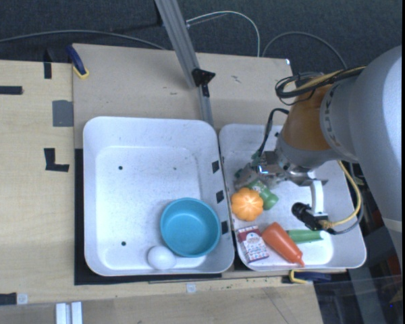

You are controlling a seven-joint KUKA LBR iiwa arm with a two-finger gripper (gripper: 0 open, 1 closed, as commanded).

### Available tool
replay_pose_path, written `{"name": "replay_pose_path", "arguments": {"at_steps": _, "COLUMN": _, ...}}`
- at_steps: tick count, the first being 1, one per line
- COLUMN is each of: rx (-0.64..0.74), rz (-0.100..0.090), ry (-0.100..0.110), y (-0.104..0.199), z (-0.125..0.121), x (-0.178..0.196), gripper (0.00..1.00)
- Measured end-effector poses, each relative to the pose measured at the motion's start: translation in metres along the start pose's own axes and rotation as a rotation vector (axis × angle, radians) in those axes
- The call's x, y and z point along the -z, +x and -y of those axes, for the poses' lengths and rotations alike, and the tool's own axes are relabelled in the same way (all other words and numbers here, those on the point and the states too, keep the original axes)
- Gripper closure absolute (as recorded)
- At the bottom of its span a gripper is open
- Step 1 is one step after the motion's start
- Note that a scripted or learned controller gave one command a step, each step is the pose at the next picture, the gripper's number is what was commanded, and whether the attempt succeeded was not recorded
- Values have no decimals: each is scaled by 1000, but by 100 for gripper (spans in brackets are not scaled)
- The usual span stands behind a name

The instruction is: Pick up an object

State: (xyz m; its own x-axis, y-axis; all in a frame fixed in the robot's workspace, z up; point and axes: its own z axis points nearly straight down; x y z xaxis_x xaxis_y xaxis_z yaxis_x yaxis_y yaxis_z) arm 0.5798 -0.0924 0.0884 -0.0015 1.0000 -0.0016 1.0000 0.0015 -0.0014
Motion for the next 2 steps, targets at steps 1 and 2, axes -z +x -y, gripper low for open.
{"name": "replay_pose_path", "arguments": {"at_steps": 1, "rx": 1, "rz": -1, "ry": 1, "y": 1, "z": 0, "x": 10, "gripper": 100}}
{"name": "replay_pose_path", "arguments": {"at_steps": 2, "rx": 0, "rz": -1, "ry": -6, "y": 0, "z": -4, "x": 73, "gripper": 100}}
